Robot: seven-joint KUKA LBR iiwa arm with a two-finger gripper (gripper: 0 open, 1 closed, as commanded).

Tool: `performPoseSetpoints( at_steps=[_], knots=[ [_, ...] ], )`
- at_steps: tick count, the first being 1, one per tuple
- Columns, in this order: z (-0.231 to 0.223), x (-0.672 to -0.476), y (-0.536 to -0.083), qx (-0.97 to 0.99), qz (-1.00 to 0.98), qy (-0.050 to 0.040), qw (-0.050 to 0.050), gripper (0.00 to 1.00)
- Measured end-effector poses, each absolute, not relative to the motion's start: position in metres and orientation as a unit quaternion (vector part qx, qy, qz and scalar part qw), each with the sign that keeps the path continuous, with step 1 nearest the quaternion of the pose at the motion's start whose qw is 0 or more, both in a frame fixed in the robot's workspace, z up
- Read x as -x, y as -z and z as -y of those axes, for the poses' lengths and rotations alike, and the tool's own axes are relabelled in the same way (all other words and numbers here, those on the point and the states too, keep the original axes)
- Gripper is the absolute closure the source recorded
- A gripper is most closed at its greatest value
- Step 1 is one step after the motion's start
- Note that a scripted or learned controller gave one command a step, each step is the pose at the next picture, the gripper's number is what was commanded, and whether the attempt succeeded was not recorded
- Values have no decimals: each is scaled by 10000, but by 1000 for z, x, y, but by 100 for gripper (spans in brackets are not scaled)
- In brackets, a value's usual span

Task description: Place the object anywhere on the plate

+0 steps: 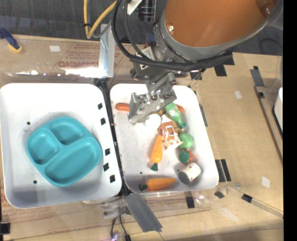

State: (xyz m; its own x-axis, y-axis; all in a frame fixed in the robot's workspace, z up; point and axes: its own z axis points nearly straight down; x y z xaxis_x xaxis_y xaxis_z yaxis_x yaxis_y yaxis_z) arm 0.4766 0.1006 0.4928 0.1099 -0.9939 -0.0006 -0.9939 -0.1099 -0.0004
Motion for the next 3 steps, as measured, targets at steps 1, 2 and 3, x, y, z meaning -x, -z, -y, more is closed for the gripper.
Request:
performPoseSetpoints(
  at_steps=[1,2,3],
  knots=[
    [-158,-475,-320,7473,-6644,-24,-17,100],
    [-192,-474,-177,6367,-7711,-17,-27,100],
    [-209,-477,-323,7119,-7023,21,44,100]
  ],
)
